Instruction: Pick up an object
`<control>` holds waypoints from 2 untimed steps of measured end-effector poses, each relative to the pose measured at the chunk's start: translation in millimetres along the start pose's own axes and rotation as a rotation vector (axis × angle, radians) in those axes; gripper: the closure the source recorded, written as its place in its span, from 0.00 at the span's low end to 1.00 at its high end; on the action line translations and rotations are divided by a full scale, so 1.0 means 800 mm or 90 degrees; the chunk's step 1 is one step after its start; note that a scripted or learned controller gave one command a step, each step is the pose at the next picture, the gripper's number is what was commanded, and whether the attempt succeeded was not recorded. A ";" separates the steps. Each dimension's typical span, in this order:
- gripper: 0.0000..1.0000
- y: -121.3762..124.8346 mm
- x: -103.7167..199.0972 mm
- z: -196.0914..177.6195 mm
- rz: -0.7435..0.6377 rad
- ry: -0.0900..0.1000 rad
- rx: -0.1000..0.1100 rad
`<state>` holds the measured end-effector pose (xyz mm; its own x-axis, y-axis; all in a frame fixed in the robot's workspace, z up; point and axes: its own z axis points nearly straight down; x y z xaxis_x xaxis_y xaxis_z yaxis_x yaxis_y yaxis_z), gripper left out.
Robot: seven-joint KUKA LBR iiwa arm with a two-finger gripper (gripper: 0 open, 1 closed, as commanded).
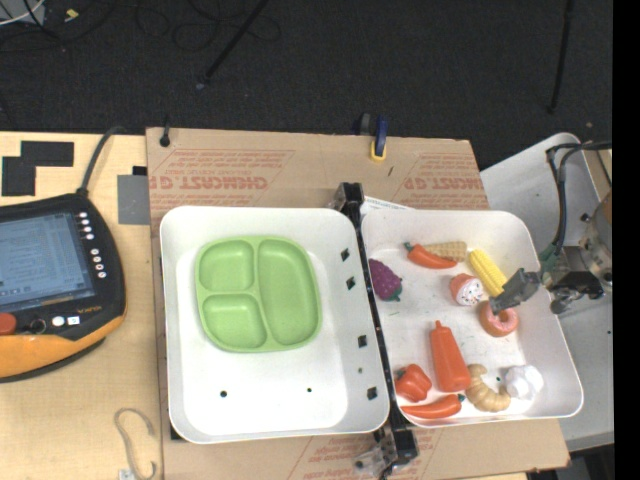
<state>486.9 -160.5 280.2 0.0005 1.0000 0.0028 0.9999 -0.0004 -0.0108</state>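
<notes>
Seen from above the bench: dark two-finger gripper (517,290) reaching in from the right edge of the right shallow white bin (545,268), hanging low over the toy food, whether wide or narrow impossible to tell at this angle. Directly under the tip and seemingly touching it, a pink ring-shaped toy doughnut (499,321), though actual contact cannot be confirmed and nothing visibly clasped. Just to the left of the gripper, a small round red-and-white toy (467,289); up and to the left, a yellow plastic corn cob (487,269) lying at a slant, and beyond it an orange toy carrot with a pale tip (434,255). Farther left, hard against the divider between the bins, a purple bunch of toy grapes (385,280). Below and left of the gripper, an upright-lying red plastic bottle shape (448,357), a red toy pepper (412,380), a red curved chili (432,407), a tan croissant-like piece (485,392) and a white crumpled-looking toy (521,380) near the bin's lower right corner. Well away to the left, in the left shallow white bin (200,388), a lime-green three-compartment plastic tray (258,294). Beyond that bin's left side, on the wooden bench, an orange-and-black control pendant with a lit screen (50,278).
</notes>
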 end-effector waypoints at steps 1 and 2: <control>0.00 0.002 0.000 -0.005 -0.001 -0.001 -0.005; 0.00 -0.005 0.005 0.073 -0.001 0.000 -0.001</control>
<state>482.2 -156.3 221.5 -0.0019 1.0000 0.0032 1.0000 0.0019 -0.0092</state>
